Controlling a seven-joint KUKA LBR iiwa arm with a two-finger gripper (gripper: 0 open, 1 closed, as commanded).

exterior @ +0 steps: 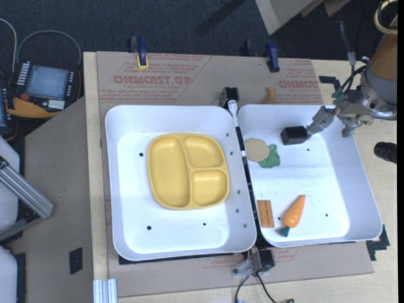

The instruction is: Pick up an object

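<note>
In the right bin [334,188] lie a small black block [293,135], a tan round disc [255,149] with a green leafy piece [271,158] touching it, an orange carrot [294,211] and an orange wafer [265,213]. My gripper [332,124] hangs over the bin's far right corner, just right of the black block. Its two grey fingers [317,120] stand apart, so it is open with nothing between them. The left finger's tip is close to the block; I cannot tell whether it touches.
The left bin [126,219] holds a yellow divided plate [188,170]. A black divider [241,156] runs between the bins. Blue clamps [142,49] grip the cardboard's far edge. The right bin's middle is bare white floor.
</note>
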